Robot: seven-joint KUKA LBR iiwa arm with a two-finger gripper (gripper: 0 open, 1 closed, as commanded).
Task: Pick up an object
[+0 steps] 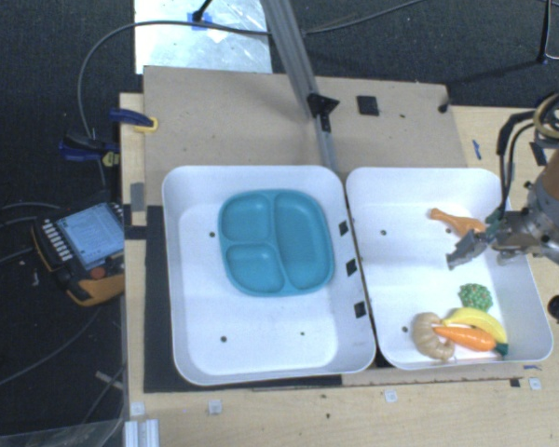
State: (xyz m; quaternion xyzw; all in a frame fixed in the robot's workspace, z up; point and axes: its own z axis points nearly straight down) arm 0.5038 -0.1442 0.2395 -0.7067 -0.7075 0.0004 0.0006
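Here my claw [464,250] hangs over the right bin [401,203], reaching in from its right wall, and its dark fingers sit too small and blurred for me to judge their state, so I cannot tell whether anything is caught there. Just up and left of my claw, still inside the right bin, an orange drumstick-shaped toy [454,220] lies on the white floor, its nearer end close to my fingertips; whether we touch I cannot tell. Toward the right bin's near corner lies a cluster of toys: a green broccoli [476,296], below it a yellow banana [480,319], an orange carrot [466,337] tight against the banana, and a tan knobbly piece [431,335] beside the carrot's blunt end. Across the right bin's left wall, the left bin [196,343] holds a blue divided plate [277,242] with three compartments, set in its far half. A grey pole [293,49] slants away beyond the right bin's far left corner.
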